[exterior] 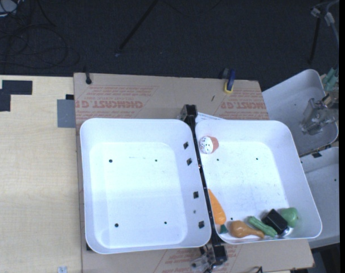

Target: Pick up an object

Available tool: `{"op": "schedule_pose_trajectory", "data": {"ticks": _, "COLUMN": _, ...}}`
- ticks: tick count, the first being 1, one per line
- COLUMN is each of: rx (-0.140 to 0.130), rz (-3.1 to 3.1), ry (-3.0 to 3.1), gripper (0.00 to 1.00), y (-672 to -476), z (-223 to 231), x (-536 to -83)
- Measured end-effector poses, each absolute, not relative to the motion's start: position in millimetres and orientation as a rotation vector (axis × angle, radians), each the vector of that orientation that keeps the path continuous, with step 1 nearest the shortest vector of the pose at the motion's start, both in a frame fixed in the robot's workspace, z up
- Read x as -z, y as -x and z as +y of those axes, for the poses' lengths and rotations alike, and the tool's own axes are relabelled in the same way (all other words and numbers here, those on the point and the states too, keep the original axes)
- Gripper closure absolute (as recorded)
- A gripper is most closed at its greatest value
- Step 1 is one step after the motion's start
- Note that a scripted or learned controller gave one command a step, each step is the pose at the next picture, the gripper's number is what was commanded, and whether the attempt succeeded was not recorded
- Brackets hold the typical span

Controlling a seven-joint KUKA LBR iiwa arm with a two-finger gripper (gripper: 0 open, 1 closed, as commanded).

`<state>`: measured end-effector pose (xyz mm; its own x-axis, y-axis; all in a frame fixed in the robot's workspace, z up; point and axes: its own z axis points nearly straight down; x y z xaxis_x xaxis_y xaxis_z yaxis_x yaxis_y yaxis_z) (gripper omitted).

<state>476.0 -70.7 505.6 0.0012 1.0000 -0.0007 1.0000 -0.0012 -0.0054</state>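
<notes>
Beyond the far-right rim of the right-hand bin (294,147), we find the gripper (316,118) as a pale, blurred shape over a light grey panel (289,95), outside both bins. We cannot tell whether it is released or clenched, and we see nothing held in it.

All candidate objects lie in the right-hand bin, leftward of the gripper in the view and apart from it. Nearest to the tool's height in the frame is a small white-and-orange ball with dark dots (207,145), well to the gripper's left, close to the divider between the bins. The others are gathered far below the gripper, along the bin's near edge. An orange carrot-shaped toy (217,209) lies against the divider, the farthest of the cluster from the tool. Just beside it we mark an orange-yellow gourd-shaped piece (239,228). A long green piece (261,226) touches this and runs toward a black block (275,221). A rounded green object (290,215) sits beside the block, in the corner most nearly beneath the gripper.

Farther left than any object, the left-hand bin (87,152) stands side by side with the first. Both bins rest on a printed cardboard sheet (132,98). A blue-and-yellow clamp (229,81) grips the cardboard's far edge, up and to the left of the gripper.
</notes>
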Motion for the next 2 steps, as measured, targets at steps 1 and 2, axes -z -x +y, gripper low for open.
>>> {"op": "schedule_pose_trajectory", "data": {"ticks": 1, "rx": -0.005, "rz": -2.219, "ry": 2.221, "gripper": 1.0, "y": -476.1, "z": -73.0, "x": -494.9}}
{"op": "schedule_pose_trajectory", "data": {"ticks": 2, "rx": -0.005, "rz": -2.218, "ry": 2.222, "gripper": 1.0, "y": -476.0, "z": -91.8, "x": -484.8}}
